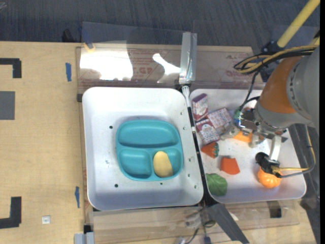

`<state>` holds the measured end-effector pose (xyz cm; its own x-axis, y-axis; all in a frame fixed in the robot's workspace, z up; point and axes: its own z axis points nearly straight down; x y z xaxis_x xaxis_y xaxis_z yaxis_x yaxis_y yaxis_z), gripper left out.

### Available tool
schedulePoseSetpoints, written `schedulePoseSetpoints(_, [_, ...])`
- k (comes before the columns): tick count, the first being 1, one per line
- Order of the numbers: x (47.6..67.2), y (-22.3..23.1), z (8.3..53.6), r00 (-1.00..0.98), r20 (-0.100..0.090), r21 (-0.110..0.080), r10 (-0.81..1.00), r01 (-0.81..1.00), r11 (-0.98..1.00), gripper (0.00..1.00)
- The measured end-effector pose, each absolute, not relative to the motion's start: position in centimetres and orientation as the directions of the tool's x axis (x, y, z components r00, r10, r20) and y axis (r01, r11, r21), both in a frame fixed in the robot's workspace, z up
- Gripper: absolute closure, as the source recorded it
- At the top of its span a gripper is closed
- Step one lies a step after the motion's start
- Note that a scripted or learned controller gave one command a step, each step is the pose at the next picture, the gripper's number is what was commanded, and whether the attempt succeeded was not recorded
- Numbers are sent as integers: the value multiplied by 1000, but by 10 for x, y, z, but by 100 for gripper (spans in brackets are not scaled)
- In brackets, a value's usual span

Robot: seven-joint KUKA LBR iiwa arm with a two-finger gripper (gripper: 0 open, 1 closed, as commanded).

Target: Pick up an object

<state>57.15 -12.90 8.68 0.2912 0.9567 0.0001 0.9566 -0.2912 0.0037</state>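
The claw point(255, 132) hangs over the right bin point(292, 189), just past the bin's centre toward 1 o'clock. Its hold is hidden under the wrist, so whether it is wide or narrow cannot be told, and nothing shows gripped in it. A small orange piece point(242, 136) lies just beside it at its 9 o'clock.

In that bin, a carton point(200, 105) sits at 11 o'clock and a patterned packet point(217, 121) at 10 o'clock, just beside it. A red piece point(209, 149) lies at 9 o'clock, a red block point(229, 165) near the centre toward 7 o'clock, and a green lump point(217, 183) in the 7 o'clock corner. An orange ball point(268, 180) rests at 5 o'clock.

The left bin point(96, 136) on the counter point(40, 136) holds a teal tray point(144, 133). A yellow lump point(162, 163) sits in the tray's 5 o'clock compartment.
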Motion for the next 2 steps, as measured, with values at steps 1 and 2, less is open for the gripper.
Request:
schedulePoseSetpoints(1, [573, -129, 99, 288, 0, 8, 958, 958, -288, 100])
schedulePoseSetpoints(2, [573, -129, 98, 288, -1, 7, 958, 958, -288, 0])
